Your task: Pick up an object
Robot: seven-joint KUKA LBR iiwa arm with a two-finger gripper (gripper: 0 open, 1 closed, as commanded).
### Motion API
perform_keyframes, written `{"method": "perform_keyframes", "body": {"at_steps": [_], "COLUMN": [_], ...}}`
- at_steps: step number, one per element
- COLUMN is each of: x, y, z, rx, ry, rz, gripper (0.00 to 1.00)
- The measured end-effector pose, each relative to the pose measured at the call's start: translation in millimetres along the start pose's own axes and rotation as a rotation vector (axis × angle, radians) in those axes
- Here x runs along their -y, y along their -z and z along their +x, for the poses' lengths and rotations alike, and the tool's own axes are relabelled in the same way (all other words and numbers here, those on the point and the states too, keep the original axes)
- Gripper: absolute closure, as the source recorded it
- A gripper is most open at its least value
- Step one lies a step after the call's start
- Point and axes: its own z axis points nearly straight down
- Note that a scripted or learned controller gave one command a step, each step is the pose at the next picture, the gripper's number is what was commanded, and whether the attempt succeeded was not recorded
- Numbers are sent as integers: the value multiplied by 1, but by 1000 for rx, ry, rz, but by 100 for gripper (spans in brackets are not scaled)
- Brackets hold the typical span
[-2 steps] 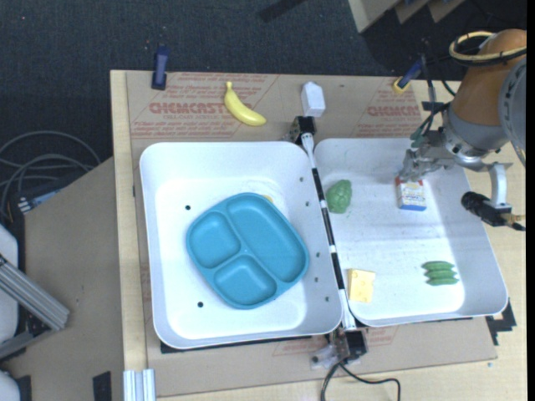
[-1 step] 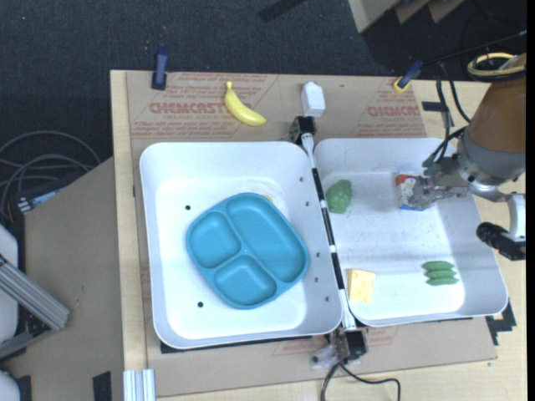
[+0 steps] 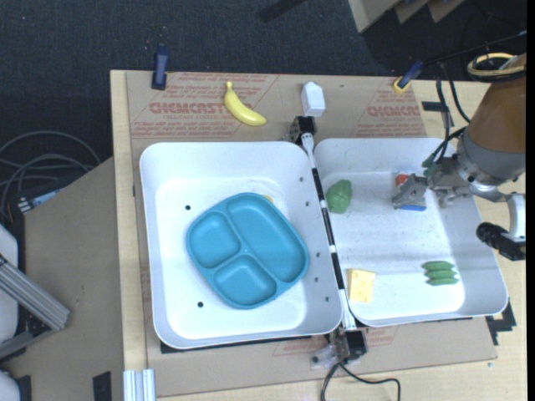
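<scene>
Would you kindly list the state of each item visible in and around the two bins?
Blue divided tray: flat in left bin.
Green round item: right bin, by divider.
Yellow cheese slice: flat, right bin.
Green pea pod: lying, right bin.
Banana: on bench, outside bins.

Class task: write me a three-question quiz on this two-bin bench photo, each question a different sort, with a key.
1. True or false: the blue divided plate lies in the left bin.
2. Which thing lies outside both bins? A) yellow cheese slice B) banana C) green pea pod
3. Fill in: the round green piece lies in the right bin, near its ____ wall.

Key: 1 true; 2 B; 3 left. The gripper sits low in the right bin, beside something small, red and blue.
</scene>
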Motion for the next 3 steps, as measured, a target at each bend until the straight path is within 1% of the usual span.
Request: {"method": "perform_keyframes", "body": {"at_steps": [1,2,3], "x": [-74,-43,-52], "y": [-53,6,-58], "z": [28,-7,-9], "rx": [3,4,0], "ry": [2,0,1], "rz": [-12,-5,1], "gripper": [0,0,0]}}
